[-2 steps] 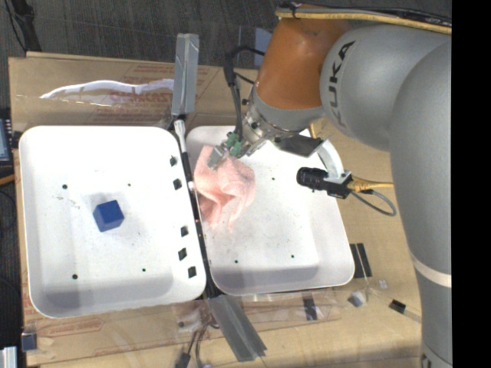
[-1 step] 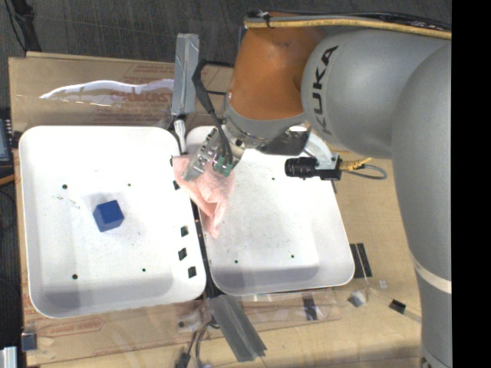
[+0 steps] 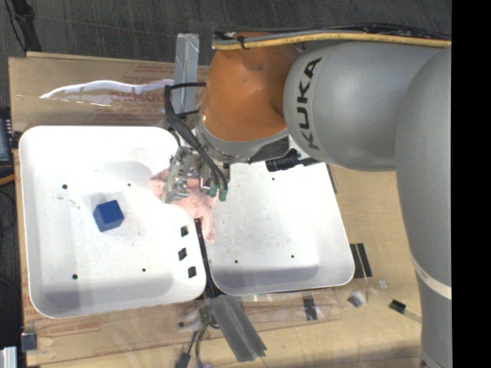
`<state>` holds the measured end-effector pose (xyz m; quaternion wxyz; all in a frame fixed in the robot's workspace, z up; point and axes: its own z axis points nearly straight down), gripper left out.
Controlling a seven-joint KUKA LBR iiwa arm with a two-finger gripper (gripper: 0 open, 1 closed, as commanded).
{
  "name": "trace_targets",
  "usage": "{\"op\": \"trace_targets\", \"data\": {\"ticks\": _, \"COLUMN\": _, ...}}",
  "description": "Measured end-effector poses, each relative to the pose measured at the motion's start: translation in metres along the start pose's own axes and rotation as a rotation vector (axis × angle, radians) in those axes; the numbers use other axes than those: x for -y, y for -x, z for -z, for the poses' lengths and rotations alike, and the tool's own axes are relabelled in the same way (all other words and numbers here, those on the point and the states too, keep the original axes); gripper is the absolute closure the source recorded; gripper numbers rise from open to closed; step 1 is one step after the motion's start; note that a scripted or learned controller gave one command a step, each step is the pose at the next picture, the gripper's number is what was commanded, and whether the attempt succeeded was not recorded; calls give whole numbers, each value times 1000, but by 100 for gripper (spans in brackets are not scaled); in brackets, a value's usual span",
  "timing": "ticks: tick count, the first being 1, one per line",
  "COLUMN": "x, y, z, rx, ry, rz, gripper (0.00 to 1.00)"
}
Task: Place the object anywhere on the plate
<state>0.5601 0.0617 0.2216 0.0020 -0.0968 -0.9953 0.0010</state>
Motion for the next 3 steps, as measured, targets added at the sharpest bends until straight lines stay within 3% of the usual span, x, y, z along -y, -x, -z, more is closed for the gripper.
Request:
{"op": "trace_targets", "data": {"ticks": 1, "x": -42, "y": -30, "z": 13, "rx": 0, "ry": 0, "rz": 197, "gripper": 100}}
{"op": "trace_targets", "data": {"ticks": 2, "x": -84, "y": -60, "z": 11, "rx": 0, "ry": 0, "rz": 201, "gripper": 100}}
{"op": "trace_targets", "data": {"ticks": 3, "x": -84, "y": -60, "z": 11, "rx": 1, "ry": 0, "rz": 200, "gripper": 0}}
